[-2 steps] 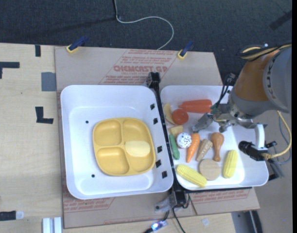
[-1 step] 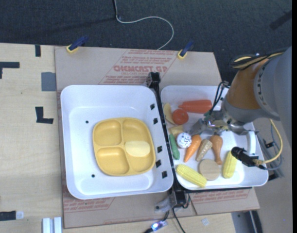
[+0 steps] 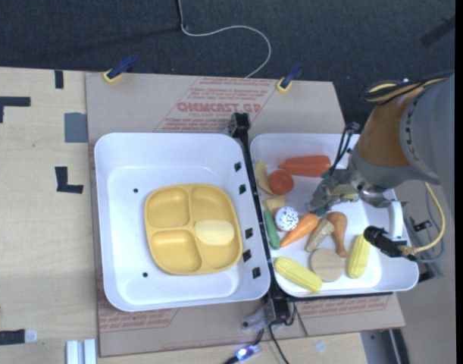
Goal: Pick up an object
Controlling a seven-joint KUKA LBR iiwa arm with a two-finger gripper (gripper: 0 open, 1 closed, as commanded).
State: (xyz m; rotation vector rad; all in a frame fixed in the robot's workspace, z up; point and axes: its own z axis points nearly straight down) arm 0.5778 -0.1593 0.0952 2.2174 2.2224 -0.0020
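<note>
**Two bins, gripper low over the toy food**

From the camera above: the arm (image 3: 401, 139) reaches in from the right, and the gripper (image 3: 327, 193) is down in the right bin (image 3: 401, 279), just above the carrot (image 3: 299, 230) and beside the chicken leg (image 3: 338, 232). Whether anything sits in the gripper cannot be told. A red sausage (image 3: 305, 165) and tomato (image 3: 281, 181) lie nearby. In the left bin (image 3: 117, 203) rests a yellow tray (image 3: 192, 228).

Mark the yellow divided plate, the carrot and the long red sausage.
yellow divided plate (image 3: 170, 250), camera view, bare lower-left compartment.
carrot (image 3: 300, 230), camera view, middle of its orange body.
long red sausage (image 3: 306, 165), camera view, middle of its length.
</note>
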